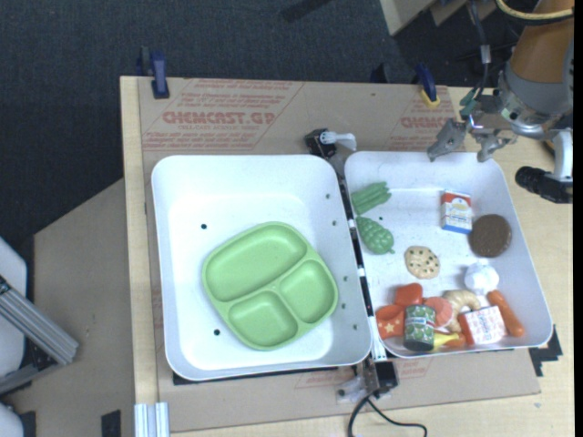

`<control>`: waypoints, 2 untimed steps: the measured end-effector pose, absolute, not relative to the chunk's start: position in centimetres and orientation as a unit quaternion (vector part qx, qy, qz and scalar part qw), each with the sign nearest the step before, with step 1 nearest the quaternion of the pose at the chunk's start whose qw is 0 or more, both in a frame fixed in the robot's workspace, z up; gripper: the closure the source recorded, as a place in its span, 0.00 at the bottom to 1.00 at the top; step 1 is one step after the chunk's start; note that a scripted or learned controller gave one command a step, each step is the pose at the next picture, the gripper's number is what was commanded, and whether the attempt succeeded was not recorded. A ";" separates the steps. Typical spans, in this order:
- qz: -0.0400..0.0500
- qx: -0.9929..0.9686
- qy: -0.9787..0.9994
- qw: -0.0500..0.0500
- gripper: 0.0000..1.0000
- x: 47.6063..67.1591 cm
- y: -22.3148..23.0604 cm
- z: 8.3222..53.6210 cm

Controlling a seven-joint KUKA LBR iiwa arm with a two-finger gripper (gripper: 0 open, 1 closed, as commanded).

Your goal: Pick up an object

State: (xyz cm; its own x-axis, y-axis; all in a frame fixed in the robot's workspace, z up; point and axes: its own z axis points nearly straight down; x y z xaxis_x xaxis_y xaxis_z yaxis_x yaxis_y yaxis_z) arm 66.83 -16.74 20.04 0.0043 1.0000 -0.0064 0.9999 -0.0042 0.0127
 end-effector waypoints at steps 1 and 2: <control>-0.002 0.706 0.709 -0.005 0.00 63.7 -10.6 11.0; 0.004 0.705 0.709 0.004 0.00 66.5 -7.3 19.0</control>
